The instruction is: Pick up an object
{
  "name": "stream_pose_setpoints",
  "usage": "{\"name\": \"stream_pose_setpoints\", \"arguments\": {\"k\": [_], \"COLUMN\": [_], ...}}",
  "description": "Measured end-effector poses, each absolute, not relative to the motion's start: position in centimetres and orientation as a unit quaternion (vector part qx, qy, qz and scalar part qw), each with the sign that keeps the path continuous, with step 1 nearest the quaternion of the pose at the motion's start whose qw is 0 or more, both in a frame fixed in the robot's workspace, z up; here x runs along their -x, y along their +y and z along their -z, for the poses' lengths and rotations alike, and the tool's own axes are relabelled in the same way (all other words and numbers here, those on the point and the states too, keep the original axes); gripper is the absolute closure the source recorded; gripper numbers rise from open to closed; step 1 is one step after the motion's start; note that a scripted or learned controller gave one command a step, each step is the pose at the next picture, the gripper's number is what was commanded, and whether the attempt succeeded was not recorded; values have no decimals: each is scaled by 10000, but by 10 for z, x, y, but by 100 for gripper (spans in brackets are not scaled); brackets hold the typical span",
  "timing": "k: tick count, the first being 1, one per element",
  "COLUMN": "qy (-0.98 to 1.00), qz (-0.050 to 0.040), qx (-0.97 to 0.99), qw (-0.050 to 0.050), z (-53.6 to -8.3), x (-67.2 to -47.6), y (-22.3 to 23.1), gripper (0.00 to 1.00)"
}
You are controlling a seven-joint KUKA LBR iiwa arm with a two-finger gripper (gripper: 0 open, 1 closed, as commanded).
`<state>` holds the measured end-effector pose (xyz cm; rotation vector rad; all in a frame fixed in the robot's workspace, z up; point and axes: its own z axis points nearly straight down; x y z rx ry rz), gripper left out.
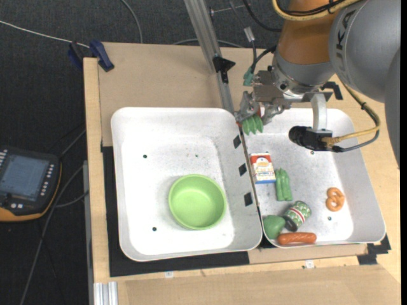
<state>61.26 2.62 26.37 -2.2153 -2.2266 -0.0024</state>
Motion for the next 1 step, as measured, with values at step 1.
{"name": "stream_pose_setpoints", "arguments": {"k": [1], "qy": [-7088], "qz": [0], "qx": [7054], "qw": [8], "z": [-253], "x": [-597], "y": [82], "gripper": [100]}}
